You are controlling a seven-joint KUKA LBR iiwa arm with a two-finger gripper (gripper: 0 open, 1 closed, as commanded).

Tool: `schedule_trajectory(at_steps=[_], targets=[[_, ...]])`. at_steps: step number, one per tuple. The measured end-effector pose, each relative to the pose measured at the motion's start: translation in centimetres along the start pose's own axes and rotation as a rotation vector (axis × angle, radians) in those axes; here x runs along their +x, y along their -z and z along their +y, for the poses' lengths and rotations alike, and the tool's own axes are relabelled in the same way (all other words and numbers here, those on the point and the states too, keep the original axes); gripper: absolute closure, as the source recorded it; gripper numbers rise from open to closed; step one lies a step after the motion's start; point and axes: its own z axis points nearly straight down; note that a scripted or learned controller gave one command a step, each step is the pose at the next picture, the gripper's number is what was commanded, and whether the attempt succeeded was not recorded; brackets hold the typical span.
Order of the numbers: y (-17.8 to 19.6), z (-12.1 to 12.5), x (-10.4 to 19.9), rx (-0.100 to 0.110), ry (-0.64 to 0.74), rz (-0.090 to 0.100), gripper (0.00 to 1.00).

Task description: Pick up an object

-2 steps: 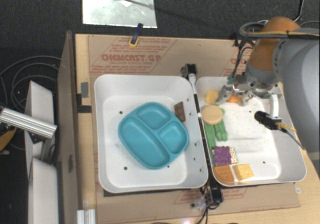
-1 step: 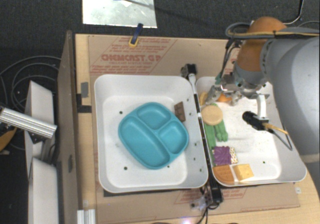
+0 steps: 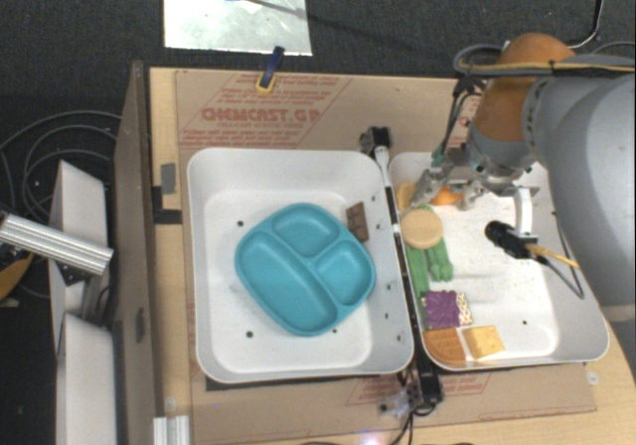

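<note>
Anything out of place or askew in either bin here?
Mildly. The teal divided plate lies at a slant in the left bin, and a small brown block leans against its rim. Nothing looks spilled or damaged.

- The arm is cut off by the right edge
- The tool sits low over the right bin; its fingertips are too small and cluttered to tell apart
- An orange thing lies half hidden under the tool
- The right bin's far rim is covered by the arm
- The brown block at the blue tray is too small to name
</note>
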Motion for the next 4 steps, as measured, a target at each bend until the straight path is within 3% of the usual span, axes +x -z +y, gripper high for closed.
schedule_trajectory(at_steps=[3, 4], targets=[[0.2, 0.0, -2.1, -0.010, 0.002, -0.002, 0.00], [0.1, 0.1, -2.4, -0.005, 0.002, 0.000, 0.00]])
